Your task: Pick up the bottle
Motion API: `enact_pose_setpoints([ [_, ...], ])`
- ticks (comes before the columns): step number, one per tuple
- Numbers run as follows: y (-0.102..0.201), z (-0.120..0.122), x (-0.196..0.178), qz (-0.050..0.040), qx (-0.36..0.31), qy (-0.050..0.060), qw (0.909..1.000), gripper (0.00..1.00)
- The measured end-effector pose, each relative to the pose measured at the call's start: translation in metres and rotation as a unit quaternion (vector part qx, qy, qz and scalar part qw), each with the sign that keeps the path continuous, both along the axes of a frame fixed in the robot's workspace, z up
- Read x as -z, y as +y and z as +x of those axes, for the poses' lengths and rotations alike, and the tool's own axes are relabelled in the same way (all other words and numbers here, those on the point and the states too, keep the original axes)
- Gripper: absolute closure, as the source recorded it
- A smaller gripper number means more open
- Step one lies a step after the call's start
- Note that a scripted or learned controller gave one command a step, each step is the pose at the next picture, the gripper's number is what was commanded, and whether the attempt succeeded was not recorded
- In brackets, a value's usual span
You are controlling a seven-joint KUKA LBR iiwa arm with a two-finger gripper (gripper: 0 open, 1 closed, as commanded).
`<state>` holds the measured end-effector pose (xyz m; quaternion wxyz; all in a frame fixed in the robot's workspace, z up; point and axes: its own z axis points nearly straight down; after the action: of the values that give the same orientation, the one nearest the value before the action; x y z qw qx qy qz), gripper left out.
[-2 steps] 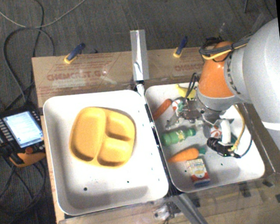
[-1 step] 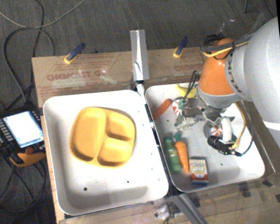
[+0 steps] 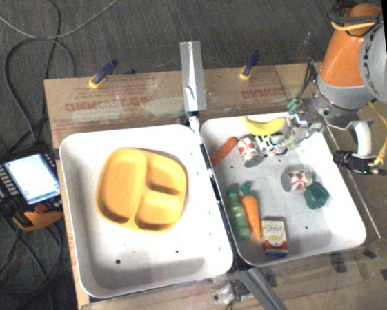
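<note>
Two white bins sit side by side, and the action is in the right bin [image 3: 348,230]. The gripper [image 3: 290,135] hangs low over that bin's far side, just beside a yellow banana [image 3: 263,125] and a patterned can [image 3: 250,148]; how its grasp stands, I cannot tell from up here. The green bottle [image 3: 238,213] lies flat in the right bin's near-left part, well apart from the gripper, touching the orange carrot [image 3: 252,215] alongside it. Nothing of the bottle is near the tool. Just nearer than the carrot sits a small juice carton [image 3: 275,236]; a dark green block [image 3: 316,195] rests toward the bin's right. The left bin [image 3: 88,267] carries a yellow divided tray [image 3: 142,188].
</note>
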<state>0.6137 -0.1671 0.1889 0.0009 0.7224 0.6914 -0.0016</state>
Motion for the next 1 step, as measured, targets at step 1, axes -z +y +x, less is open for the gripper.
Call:
enact_pose_setpoints([
  [1,0.0,-0.0002,0.0002,-0.0003,0.0,0.001,1.0,0.0],
])
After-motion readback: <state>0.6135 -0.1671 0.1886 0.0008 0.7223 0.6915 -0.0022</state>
